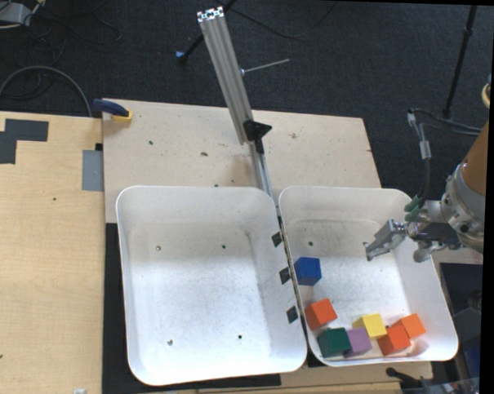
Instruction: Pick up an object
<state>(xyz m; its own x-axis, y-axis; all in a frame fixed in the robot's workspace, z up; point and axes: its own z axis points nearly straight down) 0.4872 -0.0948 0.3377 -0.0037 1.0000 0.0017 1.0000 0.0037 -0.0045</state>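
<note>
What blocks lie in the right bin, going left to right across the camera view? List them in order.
Blue block → orange block → green block → purple block → yellow block → red-orange block → orange block at the far right.

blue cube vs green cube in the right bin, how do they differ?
Colour: the blue cube is bright blue, the green cube dark green.
Neighbours: the blue cube stands alone near the bin's left wall; the green cube sits tight against the purple cube in the cluster at the near edge.
Position: the blue cube lies nearer the hand than the green cube does.
Shared: both look like similar-sized small blocks resting on the floor of the right bin.
</note>
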